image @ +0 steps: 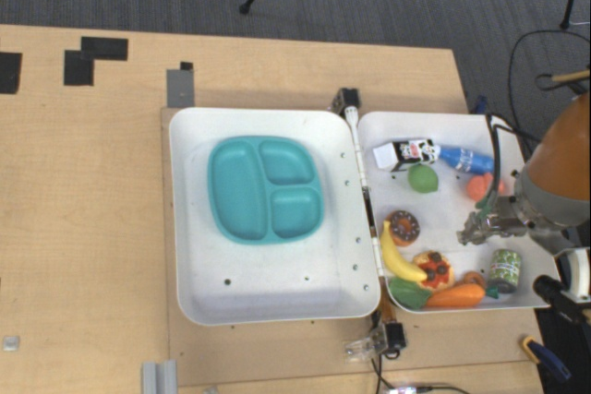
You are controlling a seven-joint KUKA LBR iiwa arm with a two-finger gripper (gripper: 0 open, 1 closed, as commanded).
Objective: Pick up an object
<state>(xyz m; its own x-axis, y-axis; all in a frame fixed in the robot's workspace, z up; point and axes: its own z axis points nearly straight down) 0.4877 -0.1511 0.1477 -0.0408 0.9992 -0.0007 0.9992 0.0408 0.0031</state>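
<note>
Claw [478, 229] is seen low over the right bin [434, 121], finger state cannot be told | green can [505, 269] lies just below-right of it | orange ball [479, 187] just above | chocolate donut [404, 226] to its left | banana [397, 257] lower left | teal divided plate [266, 188] well apart, left bin [268, 304]

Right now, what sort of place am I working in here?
Most likely a robotics lab bench, not a kitchen: a plywood bench carries two white bins, one holding a teal divided tray, the other toy food like a banana; cables trail over grey carpet.
</note>
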